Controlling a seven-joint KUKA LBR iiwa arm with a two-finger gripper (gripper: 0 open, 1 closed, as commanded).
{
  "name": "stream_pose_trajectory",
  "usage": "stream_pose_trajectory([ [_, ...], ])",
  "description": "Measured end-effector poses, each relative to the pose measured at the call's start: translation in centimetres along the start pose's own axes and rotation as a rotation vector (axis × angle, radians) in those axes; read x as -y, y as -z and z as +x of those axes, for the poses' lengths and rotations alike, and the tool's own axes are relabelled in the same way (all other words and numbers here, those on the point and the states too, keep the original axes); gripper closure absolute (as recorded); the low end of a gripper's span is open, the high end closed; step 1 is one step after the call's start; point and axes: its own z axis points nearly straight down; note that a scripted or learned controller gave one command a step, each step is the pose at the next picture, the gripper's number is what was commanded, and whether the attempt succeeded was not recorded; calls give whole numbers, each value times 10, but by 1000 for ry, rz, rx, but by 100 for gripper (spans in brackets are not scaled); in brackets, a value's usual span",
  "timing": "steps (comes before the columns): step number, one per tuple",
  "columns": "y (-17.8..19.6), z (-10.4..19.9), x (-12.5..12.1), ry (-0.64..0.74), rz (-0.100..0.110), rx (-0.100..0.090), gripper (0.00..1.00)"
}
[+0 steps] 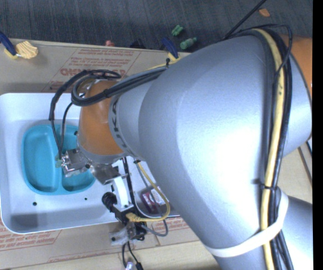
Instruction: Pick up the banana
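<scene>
My grey arm [218, 134] reaches in from the right and covers most of the bench. Its orange wrist band [97, 122] hangs over the left white bin [9, 128]. Below the band, the metal gripper [70, 165] sits low over a blue two-compartment dish [40, 159] lying in that bin, near the dish's middle divider. The arm's body hides the gripper's tip and whatever lies under it.
Brown cardboard [66, 66] lies under the bins, with blue clamps [5, 41] at its corners. A dark red object [150, 200] peeks out under the arm near the bin's right edge. Black cables [66, 103] loop round the wrist. The right bin is hidden by the arm.
</scene>
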Motion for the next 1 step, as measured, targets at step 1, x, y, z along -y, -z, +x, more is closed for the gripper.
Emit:
stream_pose_trajectory([
  [1,10,0,0,5,4,0,100],
])
